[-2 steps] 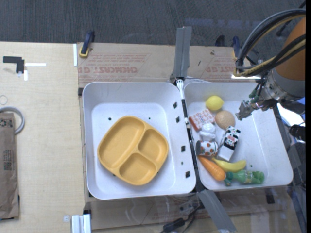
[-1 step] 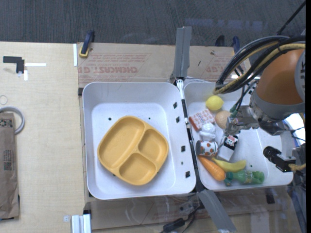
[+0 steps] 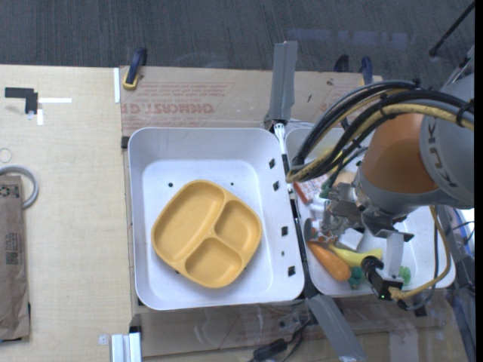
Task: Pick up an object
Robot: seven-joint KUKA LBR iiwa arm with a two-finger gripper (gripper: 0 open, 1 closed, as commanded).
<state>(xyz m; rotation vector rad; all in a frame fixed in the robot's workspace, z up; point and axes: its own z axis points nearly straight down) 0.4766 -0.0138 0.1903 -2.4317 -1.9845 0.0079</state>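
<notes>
Arm [image 3: 407, 164]: reaches in from the right, low over the right bin.
Left bin [image 3: 151, 277]: holds a yellow plate [image 3: 207, 234] with three sections.
Right bin [image 3: 430, 266]: carrot [image 3: 327, 261] and a yellow piece [image 3: 353, 256] lie near its front.
Gripper [image 3: 332, 221]: above the carrot; grip state cannot be made out.

**Obscured and cut-off items**

The arm [image 3: 407, 157] and its cables cover most of the right bin [image 3: 441, 266]; the gripper beneath cannot be made out. A carrot [image 3: 329, 261] and nearby small objects are partly hidden. A brown bag [image 3: 11, 255] is cut by the left edge.
</notes>
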